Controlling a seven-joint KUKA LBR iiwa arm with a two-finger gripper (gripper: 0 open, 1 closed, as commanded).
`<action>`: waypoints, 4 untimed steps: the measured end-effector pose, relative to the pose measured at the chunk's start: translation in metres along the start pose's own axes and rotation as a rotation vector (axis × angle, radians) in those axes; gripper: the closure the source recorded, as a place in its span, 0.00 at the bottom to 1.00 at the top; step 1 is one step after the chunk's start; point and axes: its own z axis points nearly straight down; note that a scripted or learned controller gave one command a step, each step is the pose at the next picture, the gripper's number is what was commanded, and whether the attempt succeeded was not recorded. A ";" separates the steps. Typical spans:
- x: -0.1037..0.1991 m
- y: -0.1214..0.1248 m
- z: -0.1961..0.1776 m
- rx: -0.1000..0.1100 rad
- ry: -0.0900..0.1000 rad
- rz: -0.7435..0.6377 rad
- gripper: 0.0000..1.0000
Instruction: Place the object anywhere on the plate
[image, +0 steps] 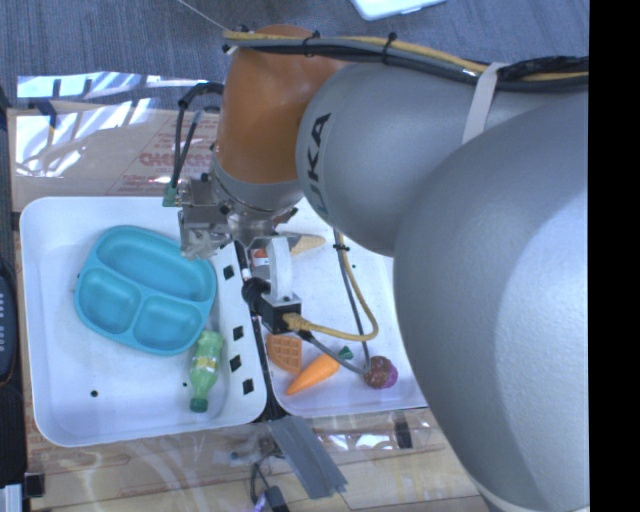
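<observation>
Overhead, the grey arm fills the frame's right, and its jaws (205, 238) hang at the upper right rim of the blue plate (140, 290); whether they gape or pinch I cannot tell. A green bottle (205, 368) lies below the plate, near the left bin's (50, 400) right wall. Lower centre, the right bin holds a waffle (284, 351), carrot (313, 374) and purple ball (380, 373).

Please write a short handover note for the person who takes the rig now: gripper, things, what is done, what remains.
Gripper: at the plate's right rim; nothing seen between its fingers.
Plate: blue, in the left bin, nothing on it.
Bottle: green, in the left bin below the plate.
Waffle, carrot and a purple piece: in the right bin.
Done: nothing placed.
Left: pick an object and set it on the plate.
</observation>
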 end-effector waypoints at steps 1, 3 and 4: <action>0.070 0.076 -0.053 -0.001 -0.001 -0.001 1.00; 0.077 0.060 0.064 0.018 -0.008 -0.002 1.00; 0.041 0.047 -0.106 -0.012 0.003 0.001 1.00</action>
